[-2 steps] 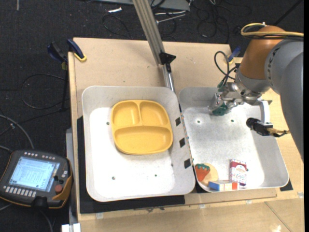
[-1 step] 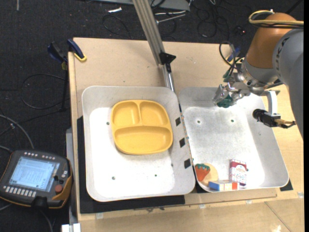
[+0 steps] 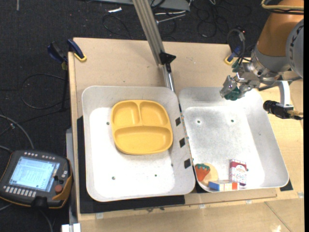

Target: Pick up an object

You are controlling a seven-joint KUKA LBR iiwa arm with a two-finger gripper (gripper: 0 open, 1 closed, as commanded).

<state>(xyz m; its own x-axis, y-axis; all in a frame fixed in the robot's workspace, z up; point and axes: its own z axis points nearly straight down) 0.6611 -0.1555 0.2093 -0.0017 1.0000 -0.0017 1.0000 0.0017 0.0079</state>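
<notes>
Beige and bare at its edges, the surface [image 3: 120,66] carries two white bins: the left bin [image 3: 96,178] holds a yellow divided plate [image 3: 142,127], while the right bin [image 3: 260,144] has a small carton [image 3: 238,172], a strawberry-printed piece [image 3: 203,171] and a little block [image 3: 224,185] near its front edge. Above the right bin's far corner, the pincer [image 3: 231,92] hangs with something green between its tips, though I cannot tell how far open it is.

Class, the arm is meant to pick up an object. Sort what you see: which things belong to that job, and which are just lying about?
Belong to the job:
- gripper, over the right bin's far edge
- yellow divided plate in the left bin
- small red-and-white box
- orange toy
- small block

Lying about:
- handheld control pendant
- blue-and-yellow clamp
- cables on the floor
</notes>
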